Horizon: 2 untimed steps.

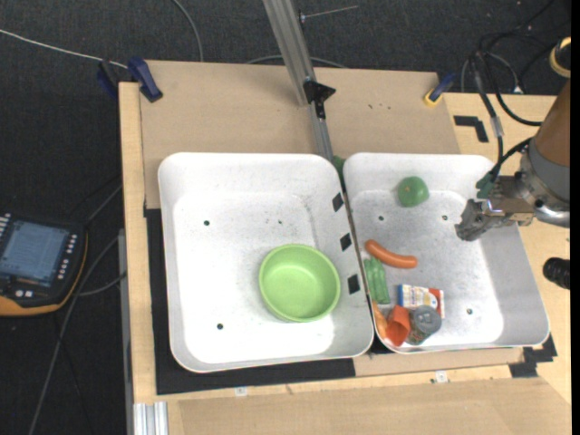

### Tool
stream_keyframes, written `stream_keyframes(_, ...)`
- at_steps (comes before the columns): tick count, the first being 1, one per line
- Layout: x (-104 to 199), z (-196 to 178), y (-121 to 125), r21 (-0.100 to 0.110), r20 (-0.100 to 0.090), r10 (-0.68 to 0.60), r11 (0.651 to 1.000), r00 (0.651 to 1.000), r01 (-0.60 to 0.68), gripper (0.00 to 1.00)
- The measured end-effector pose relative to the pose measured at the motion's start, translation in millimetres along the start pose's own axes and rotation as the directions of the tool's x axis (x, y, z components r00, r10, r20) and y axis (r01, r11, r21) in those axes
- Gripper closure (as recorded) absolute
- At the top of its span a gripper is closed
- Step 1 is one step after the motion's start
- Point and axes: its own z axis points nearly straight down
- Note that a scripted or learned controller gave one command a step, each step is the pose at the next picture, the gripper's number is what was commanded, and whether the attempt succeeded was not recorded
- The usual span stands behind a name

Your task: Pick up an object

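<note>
White plastic bins sit side by side on the wooden bench [272, 98], and we see the gripper [471, 225] over the right bin [507, 306], near its right wall, hanging from the grey arm [553, 166] that comes in from the right. We cannot tell how far its jaws stand apart, and we see nothing between them.

In the right bin a green ball [412, 191] lies toward the far side, well apart from the gripper. An orange carrot-shaped piece [391, 256] lies near the middle, tilted. At the near left corner we find a cluster: a green stick-like piece [377, 284] along the left wall, a small white and red carton [419, 294], a grey round object [426, 318] touching it, and an orange piece [394, 326] at the rim.

In the left bin [208, 198] a light green bowl [300, 283] stands upright toward the near right part.

A handheld control pendant [36, 261] lies on the dark floor at the left.
</note>
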Motion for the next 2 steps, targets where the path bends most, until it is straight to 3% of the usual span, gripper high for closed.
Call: stream_keyframes(2, 114.4, 9.6, -12.0, 0.005, -0.001, -0.004, 1.000, 1.000, 0.004, 1.00)
